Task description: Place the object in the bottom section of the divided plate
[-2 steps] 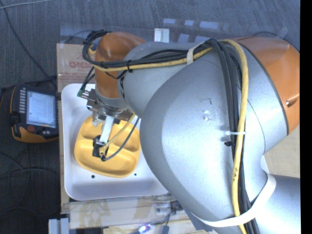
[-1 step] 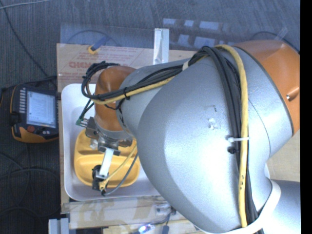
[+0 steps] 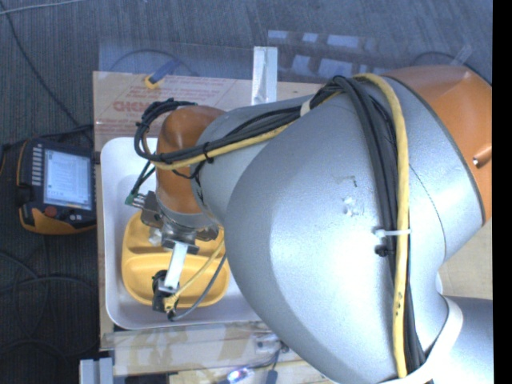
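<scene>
A yellow divided plate (image 3: 138,264) lies in the white bin (image 3: 113,214) on the left, towards the bin's near end. My gripper (image 3: 179,234) hangs straight down over the plate's middle, below the orange wrist band (image 3: 178,154). The wrist and its cables hide the plate's centre and right side. The plate's left sections look bare where they show. From above, the wrist blocks whatever is under the gripper.
The grey arm body (image 3: 344,214) covers the right half of the view and the second bin. A cardboard sheet (image 3: 120,102) lies under the bin's far end. A handheld control pendant (image 3: 60,184) rests on the floor left of the bench.
</scene>
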`<state>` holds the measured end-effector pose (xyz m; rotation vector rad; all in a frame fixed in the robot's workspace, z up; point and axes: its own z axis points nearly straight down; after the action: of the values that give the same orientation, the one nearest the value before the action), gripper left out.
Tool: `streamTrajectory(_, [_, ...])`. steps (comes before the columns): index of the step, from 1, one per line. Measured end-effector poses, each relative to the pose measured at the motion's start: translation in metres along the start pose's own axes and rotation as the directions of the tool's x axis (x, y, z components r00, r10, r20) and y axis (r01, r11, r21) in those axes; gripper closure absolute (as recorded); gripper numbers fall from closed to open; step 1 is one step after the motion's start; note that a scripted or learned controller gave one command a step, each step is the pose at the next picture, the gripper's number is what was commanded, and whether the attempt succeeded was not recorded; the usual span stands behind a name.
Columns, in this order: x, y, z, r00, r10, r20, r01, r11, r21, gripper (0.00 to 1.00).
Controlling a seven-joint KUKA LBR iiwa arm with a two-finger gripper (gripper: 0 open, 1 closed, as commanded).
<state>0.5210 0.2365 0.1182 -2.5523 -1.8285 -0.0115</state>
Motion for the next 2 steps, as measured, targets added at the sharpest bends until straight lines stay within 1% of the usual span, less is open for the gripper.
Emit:
streamTrajectory(1, [-0.001, -0.001, -0.006, 1.000, -0.001, 0.006, 0.001, 1.000, 0.007, 1.00])
streamTrajectory(2, [0.022, 0.059, 0.024, 0.984, 0.177, -0.001, -0.177, 0.984, 0.000, 1.00])
